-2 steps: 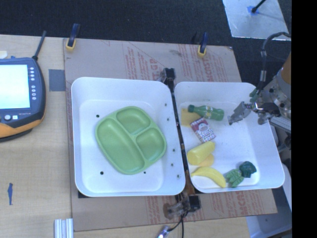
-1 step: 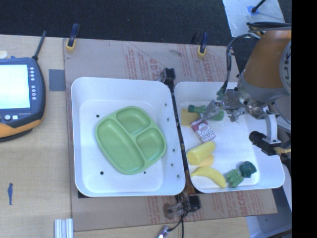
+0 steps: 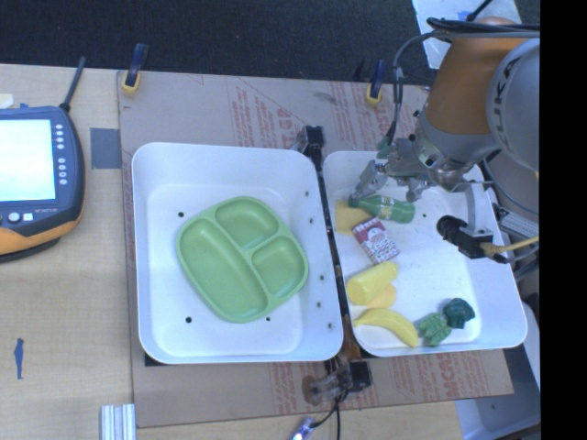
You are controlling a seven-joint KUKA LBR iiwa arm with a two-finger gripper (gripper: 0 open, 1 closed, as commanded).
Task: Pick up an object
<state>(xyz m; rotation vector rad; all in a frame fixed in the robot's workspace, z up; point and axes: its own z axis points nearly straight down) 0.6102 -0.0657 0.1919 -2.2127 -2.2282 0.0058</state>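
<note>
Green bottle [image 3: 389,210] just below fingers [image 3: 370,184]

The bench [image 3: 229,108] bears two white bins [image 3: 147,246] side by side and a teach pendant [image 3: 37,177].

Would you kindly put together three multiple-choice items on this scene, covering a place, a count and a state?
1. Where does the green divided plate lie?
A. left bin
B. right bin
C. on the bench

2. How many compartments does the plate have?
A. two
B. three
C. five

3. How does the banana lie?
A. flat in the right bin
B. on the plate
C. hanging from the claw

Answers:
1. A, since it rests inside the left bin.
2. B, as raised ridges split it into three.
3. A, because it lies on the bin floor near the front rim, far from the claw.
</note>
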